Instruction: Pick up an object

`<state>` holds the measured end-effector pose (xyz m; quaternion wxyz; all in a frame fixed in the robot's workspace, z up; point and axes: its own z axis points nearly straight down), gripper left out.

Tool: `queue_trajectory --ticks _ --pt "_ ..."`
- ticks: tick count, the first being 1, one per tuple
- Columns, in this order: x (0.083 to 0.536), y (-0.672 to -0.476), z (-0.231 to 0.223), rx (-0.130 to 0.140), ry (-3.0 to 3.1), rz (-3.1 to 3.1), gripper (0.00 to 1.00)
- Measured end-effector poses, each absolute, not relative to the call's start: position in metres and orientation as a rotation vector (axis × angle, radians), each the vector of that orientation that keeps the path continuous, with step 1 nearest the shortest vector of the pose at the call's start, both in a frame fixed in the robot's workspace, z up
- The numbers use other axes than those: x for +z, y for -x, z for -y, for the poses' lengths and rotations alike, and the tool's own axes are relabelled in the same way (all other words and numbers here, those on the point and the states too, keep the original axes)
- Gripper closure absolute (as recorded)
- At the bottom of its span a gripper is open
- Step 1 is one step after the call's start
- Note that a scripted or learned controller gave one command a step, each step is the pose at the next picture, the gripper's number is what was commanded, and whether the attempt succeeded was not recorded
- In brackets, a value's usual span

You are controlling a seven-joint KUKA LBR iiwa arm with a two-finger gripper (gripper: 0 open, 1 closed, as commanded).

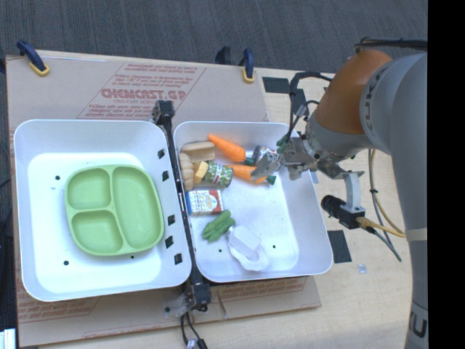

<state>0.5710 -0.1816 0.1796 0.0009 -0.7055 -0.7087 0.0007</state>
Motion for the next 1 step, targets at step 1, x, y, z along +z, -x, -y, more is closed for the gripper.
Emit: queue_trajectory --ticks 1 --pt "0.0915 -0.5380 0.2034 0.003 2.213 2.225 0.00"
